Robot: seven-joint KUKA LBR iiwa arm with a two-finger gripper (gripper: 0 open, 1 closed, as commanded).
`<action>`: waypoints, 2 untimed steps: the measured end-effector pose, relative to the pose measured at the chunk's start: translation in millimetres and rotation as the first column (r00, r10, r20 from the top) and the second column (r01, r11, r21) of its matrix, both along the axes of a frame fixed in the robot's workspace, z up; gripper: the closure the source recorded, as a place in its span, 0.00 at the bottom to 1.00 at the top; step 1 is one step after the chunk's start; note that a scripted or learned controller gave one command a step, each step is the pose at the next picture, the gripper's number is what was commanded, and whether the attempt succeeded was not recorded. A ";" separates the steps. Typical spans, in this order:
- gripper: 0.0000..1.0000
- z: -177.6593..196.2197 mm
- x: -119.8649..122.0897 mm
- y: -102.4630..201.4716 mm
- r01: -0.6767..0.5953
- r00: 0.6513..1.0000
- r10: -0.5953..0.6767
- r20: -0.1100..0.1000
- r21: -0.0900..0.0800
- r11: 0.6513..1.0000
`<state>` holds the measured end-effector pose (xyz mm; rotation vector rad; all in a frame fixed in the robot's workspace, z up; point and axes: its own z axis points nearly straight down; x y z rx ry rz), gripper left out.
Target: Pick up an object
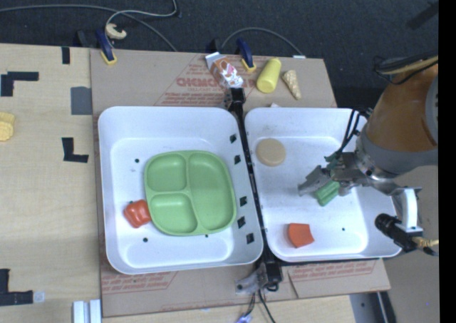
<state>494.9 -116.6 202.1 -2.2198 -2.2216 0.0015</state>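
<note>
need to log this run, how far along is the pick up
Done: the gripper is over the right bin and has a green object at its fingertips. In hand: the grasp itself; whether the object is clamped or lifted off the bin floor can't be told. Left: a clear lift. The orange block and tan disc lie untouched in that bin.

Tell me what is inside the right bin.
The right bin holds a tan round piece near its far left corner, an orange block near the front, and a green object at the hand. The arm covers the bin's right part.
</note>
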 end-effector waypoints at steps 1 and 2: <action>0.00 -114.7 85.4 -37.4 -0.001 1.000 0.001 0.010 -0.003 1.000; 0.00 -35.3 90.5 -78.4 0.001 1.000 -0.001 0.002 -0.002 1.000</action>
